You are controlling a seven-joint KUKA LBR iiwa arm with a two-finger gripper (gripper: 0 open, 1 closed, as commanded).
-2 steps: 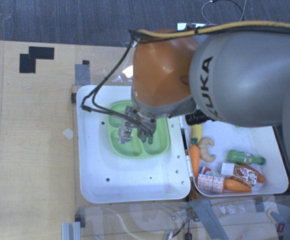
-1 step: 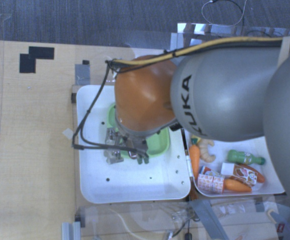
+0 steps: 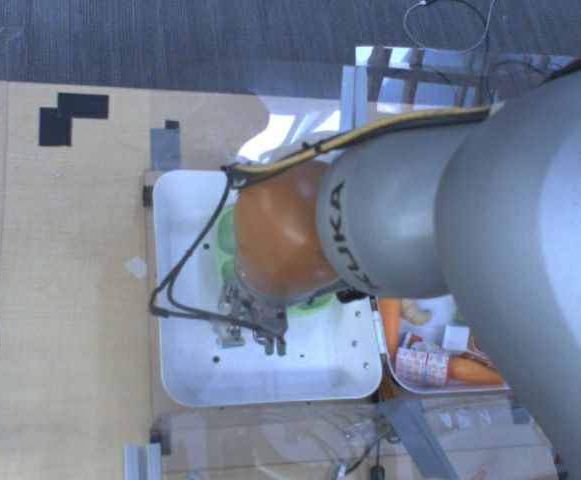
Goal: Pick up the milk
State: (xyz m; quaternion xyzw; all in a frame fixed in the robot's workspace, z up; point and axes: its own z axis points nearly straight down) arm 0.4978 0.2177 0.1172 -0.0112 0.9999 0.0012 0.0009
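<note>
My gripper (image 3: 258,334) hangs low over the left bin (image 3: 185,298), near its middle, below the orange wrist band (image 3: 275,238). Nothing shows in its grasp from this angle. A small white and pink carton (image 3: 422,364), which may be the milk, lies in the right bin (image 3: 410,386) near its front left corner. The arm hides most of that bin. The carton lies well to the right of the gripper, across the wall between the two bins.
Green pieces (image 3: 226,236) peek out from under the wrist in the left bin. The right bin also holds two orange carrots (image 3: 390,318) (image 3: 475,371) and a small white box (image 3: 457,338). A black cable (image 3: 185,268) loops off the wrist over the left bin.
</note>
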